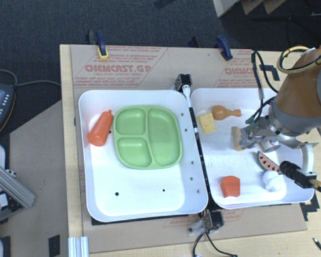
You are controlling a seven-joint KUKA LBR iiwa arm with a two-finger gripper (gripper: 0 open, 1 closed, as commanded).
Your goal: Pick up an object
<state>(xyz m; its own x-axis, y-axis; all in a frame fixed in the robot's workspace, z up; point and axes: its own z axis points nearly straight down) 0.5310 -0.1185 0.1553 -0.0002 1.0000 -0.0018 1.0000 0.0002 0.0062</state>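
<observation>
Two bins sit side by side, and the gripper (245, 138) is low in the right bin (214, 191), reaching in from three o'clock, presumably to take the tan block (237, 138) at its tips. Whether the pincer is released or clenched on it, I cannot tell. That block, pale, small and upright, stands near the bin's centre, with a yellow piece (206, 123) at its ten o'clock.

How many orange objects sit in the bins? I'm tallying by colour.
2. An orange bottle lies at the left bin's left edge, beside the green divided plate. An orange block sits near the right bin's front edge. The arm may hide others.
</observation>
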